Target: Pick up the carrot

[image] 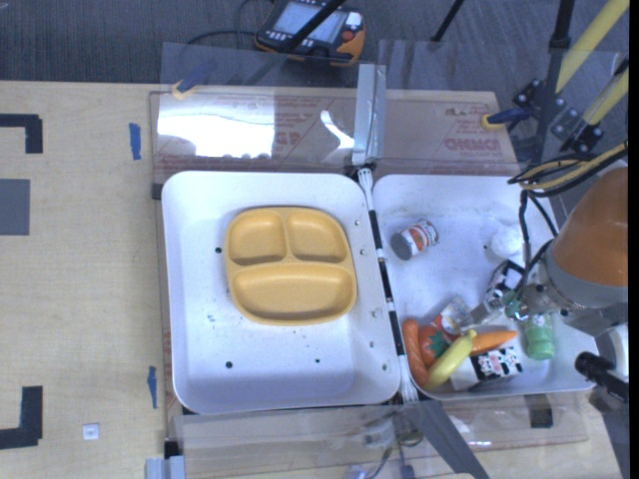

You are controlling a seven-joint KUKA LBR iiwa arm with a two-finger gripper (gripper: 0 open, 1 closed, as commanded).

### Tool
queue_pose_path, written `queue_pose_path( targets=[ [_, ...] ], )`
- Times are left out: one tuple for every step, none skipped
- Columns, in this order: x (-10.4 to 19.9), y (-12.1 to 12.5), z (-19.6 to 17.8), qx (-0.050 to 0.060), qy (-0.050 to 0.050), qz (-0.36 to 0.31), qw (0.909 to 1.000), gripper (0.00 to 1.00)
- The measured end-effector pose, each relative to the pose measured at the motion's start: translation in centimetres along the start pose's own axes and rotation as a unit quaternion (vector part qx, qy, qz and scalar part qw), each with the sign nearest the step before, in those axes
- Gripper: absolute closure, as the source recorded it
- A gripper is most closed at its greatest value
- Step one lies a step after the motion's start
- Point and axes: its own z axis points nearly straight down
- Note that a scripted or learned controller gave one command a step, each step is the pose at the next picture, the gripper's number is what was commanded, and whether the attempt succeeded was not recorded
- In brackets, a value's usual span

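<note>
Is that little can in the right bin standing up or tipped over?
Tipped over. The can lies on its side on the floor of the right bin, its grey end facing left and its red-and-white label showing along its length.

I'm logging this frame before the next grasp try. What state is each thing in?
Plate: upright in the left bin, nothing in its compartments.
Can: on its side in the right bin.
Carrot: lying flat in the pile at the right bin's near edge.
Banana: lying against the carrot.
Tool: above the pile, grip state unclear.
</note>
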Motion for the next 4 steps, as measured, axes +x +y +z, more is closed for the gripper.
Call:
queue_pose_path(
  targets=[
    [-0.2,0.3,-0.1,-0.005,-0.005,-0.173,0.9849,0.0],
    [1.7,1.8,-0.5,-0.016,-0.016,-0.423,0.906,0.0],
    [-2.7,5.8,-3.2,0.009,0.008,-0.377,0.9263,0.0],
    [-0.9,7.3,-0.8,-0.002,-0.011,-0.398,0.9175,0.0]
  ],
)
